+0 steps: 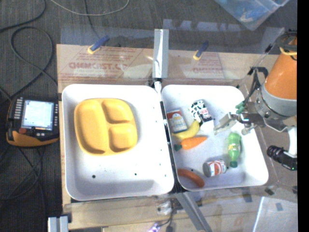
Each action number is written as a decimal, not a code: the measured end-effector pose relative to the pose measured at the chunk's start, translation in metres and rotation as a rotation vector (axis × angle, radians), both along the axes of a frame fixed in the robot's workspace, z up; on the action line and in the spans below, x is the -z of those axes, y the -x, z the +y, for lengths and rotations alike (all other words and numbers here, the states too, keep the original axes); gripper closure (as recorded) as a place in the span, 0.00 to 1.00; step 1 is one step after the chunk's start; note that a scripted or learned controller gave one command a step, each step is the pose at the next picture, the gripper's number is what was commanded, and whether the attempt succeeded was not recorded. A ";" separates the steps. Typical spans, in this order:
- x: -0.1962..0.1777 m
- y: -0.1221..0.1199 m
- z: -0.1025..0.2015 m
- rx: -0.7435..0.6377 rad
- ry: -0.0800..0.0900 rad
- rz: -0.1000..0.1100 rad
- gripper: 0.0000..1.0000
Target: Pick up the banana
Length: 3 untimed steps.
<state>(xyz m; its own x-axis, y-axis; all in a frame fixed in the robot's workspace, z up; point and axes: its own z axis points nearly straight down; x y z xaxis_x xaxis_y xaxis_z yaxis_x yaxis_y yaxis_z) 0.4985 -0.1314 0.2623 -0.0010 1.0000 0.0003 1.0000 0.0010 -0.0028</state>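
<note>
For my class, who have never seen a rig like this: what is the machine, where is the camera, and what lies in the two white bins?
One fixed camera looks down at a slant. The robot arm, grey and orange, reaches in from the right; its gripper is above the right bin and holds nothing. That bin has a banana, a carrot, a green bottle, a small can, a sausage, a small box and a cow-patterned carton. The left bin has a yellow divided tray.

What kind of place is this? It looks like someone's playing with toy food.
Probably a robotics lab. A robot arm reaches over two white bins of toy food, such as a banana; a handheld control pendant lies on the floor among loose cables.
</note>
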 end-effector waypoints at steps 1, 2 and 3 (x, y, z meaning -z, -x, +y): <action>0.080 -0.055 0.062 0.085 0.000 0.001 0.00; 0.080 -0.114 0.056 0.081 0.001 0.000 0.00; 0.137 -0.120 0.039 -0.272 0.010 -0.033 0.00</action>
<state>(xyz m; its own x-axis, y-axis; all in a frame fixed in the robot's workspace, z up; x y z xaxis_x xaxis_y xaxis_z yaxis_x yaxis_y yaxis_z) 0.6189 -0.0925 0.1250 -0.2693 0.9629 -0.0143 0.9626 0.2696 0.0282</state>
